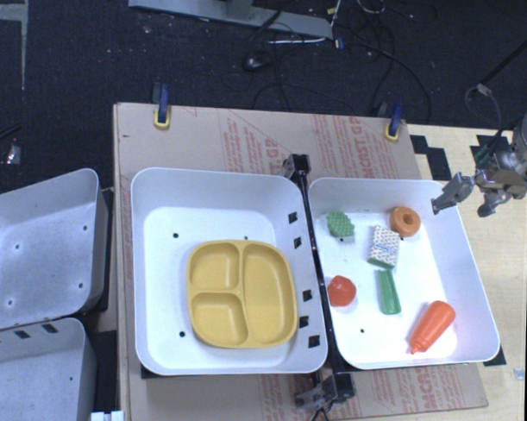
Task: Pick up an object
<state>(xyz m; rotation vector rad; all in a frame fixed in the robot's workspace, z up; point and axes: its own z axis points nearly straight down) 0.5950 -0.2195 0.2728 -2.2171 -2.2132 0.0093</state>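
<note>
Nearest the camera in my right-hand white plastic bin (pixel 481 295) lies an orange plastic carrot (pixel 431 326), with a red toy tomato (pixel 341 291) near the divider and a green stick-shaped block (pixel 387 292) between them. Beside it, the left white bin (pixel 150 244) holds a yellow three-section plastic plate (pixel 242 293). Farther back sit a blue-and-white patterned block (pixel 384 246), a green knobbly toy (pixel 339 224) and an orange ring doughnut (pixel 405 221). My pincer (pixel 469 198) hovers over the bin's far right corner, fingers apart, gripping nothing.
</note>
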